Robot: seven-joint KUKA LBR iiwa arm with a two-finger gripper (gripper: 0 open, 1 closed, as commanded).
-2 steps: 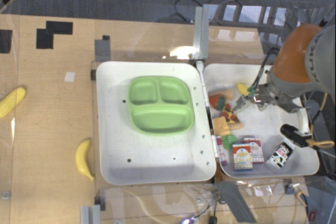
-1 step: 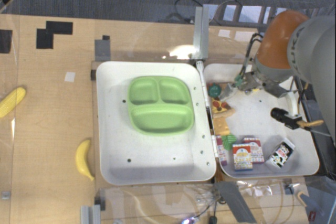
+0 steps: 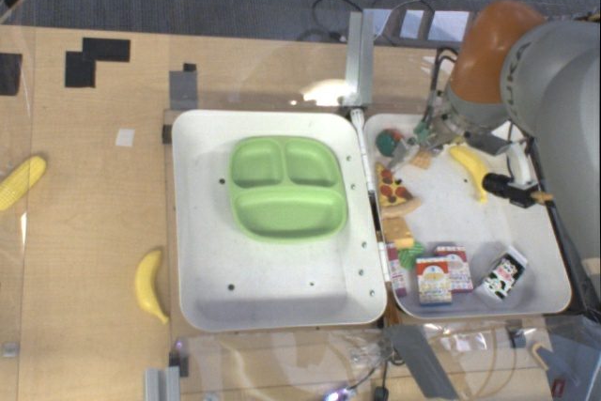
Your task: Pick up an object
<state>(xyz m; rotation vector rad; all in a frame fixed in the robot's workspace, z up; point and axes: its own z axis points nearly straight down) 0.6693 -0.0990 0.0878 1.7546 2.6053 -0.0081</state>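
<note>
Gripper sits low in the right bin, at about 11 o'clock of that bin's floor, its tip down among the small items there. Whether the fingers are apart or together cannot be told: the tip is small and dark against clutter. Nothing is seen clamped between them. Just beside the tip, toward 9 o'clock, lies a green round toy; a tan cracker-like piece lies right under or against the tip, contact not resolvable. Toward 3 o'clock from the tip lies a small yellow banana, close by but apart. At 6 o'clock from the tip is a pizza slice toy, then a tan square, then green pieces near a red-and-white carton with a second box behind it. A black-and-white carton lies at 4 o'clock of the bin. Arm enters from 3 o'clock, grey body large at upper right, orange band above the wrist, wrist angled down and toward 9 o'clock. Left bin holds a green divided tray. On the counter, at 9 o'clock of the left bin, lie two bananas, the farther one at the edge.
</note>
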